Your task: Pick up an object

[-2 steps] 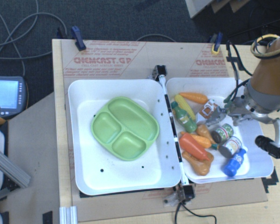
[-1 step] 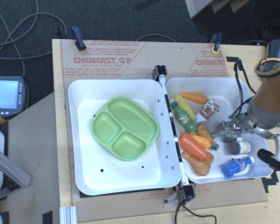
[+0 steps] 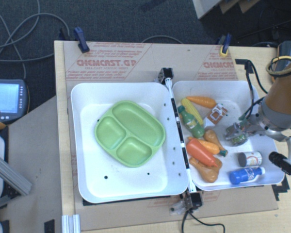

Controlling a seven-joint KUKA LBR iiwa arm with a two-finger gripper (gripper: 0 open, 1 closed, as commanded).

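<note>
Camera view: gripper (image 3: 236, 134) down in the right bin (image 3: 233, 87), nothing lifted yet.
Fingers' state I cannot tell; carrot (image 3: 201, 101) and blue bottle (image 3: 245, 175) lie untouched.

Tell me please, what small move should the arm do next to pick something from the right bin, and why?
Probably a short move down and toward the bench's front edge. The gripper sits over bare floor in the right bin, with nothing visibly between its parts. The small can lies closest, just past it, with the blue bottle beyond. The can lies apart from the toy vegetables, so it looks an easier target.
</note>
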